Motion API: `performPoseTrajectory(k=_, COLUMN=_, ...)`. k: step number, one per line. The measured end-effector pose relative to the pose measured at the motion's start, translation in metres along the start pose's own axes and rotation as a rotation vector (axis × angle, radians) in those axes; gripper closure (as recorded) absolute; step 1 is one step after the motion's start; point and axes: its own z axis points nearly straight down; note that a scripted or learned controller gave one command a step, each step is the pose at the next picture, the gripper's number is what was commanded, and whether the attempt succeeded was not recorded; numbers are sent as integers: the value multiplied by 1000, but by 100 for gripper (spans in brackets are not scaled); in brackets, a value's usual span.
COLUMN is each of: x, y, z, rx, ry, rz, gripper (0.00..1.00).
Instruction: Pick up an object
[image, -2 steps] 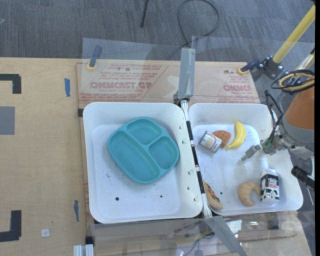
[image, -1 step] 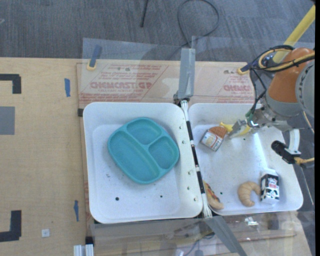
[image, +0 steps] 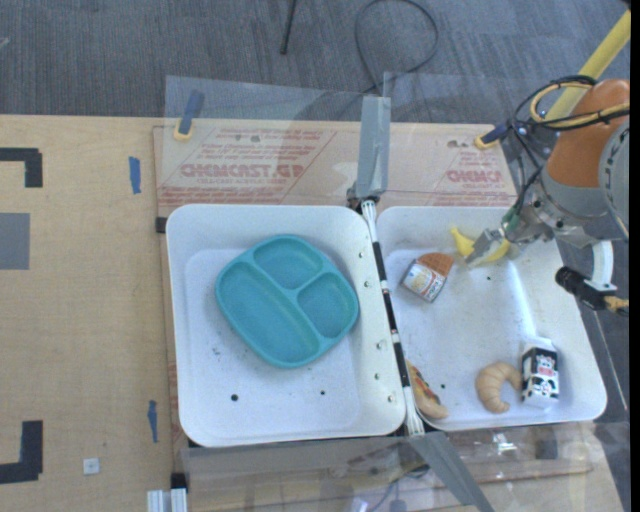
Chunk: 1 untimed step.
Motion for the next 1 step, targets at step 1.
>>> performPoseTrajectory(k=1, x=-2, y=-1, z=-9, rx=-1, ry=-13, rz=-3, gripper=100)
